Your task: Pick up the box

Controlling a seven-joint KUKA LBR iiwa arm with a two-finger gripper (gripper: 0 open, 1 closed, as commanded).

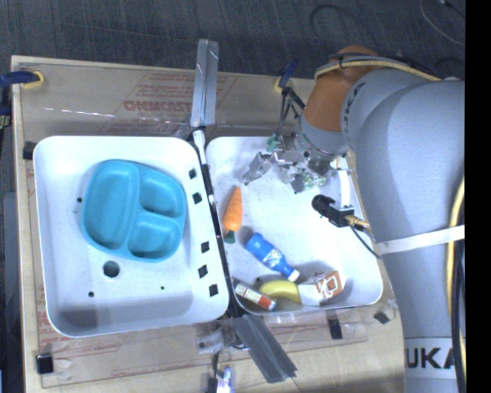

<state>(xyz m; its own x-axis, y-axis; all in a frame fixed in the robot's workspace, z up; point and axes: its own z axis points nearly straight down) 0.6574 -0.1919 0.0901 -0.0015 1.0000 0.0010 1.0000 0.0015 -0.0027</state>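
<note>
so we've got the gripper (277, 170) spread open over the right bin (356, 244), holding nothing, box (323, 287) way down by the banana (280, 291)

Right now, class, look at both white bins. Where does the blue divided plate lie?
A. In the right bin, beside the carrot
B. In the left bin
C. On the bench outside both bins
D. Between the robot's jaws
B: the blue divided plate lies flat on the floor of the left bin, while the carrot lies across the divider in the right bin.
</note>
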